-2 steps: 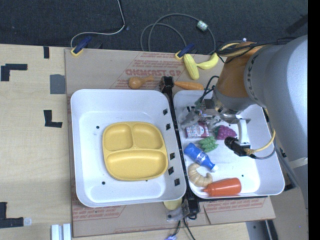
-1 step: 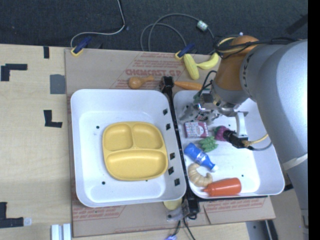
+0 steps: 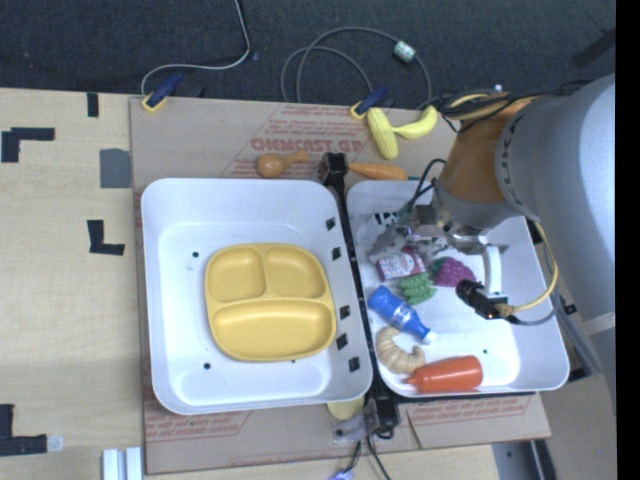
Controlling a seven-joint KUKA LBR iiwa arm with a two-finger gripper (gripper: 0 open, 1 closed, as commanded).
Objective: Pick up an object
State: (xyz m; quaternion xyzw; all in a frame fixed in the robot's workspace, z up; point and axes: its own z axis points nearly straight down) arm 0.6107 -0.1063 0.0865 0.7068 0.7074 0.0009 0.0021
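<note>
1. Two white bins are sitting side by side on a cardboard sheet: the left bin (image 3: 160, 268) is carrying just a yellow divided plate (image 3: 268, 300), while the right bin (image 3: 545, 363) is holding the loose items on offer for picking.
2. Reaching in from the right, the arm is hanging its gripper (image 3: 415, 230) over the upper left part of the right bin, low above a small pink-and-white packet (image 3: 397, 265); that looks like the likeliest target, since it is lying nearest under the tool.
3. Whether the hand is spread or pinched is something I cannot tell, as the metal parts are blurring together against the white floor, and nothing is visibly lodged in it.
4. Other candidates are crowding close by: a green leafy toy (image 3: 417, 288) and a purple bunch (image 3: 455, 270) just beside the packet, a blue bottle (image 3: 398, 313) below them, then a croissant (image 3: 398, 350) touching a red-orange bottle (image 3: 445, 373) near the front wall.
5. Outside the bins, a toy banana (image 3: 398, 128), a carrot (image 3: 378, 171) and a wooden piece (image 3: 278, 163) are resting on the cardboard, seemingly out of play.
6. Judging by this, the pick is not yet secured, and the tight cluster is risking a nudge of neighbours.
</note>
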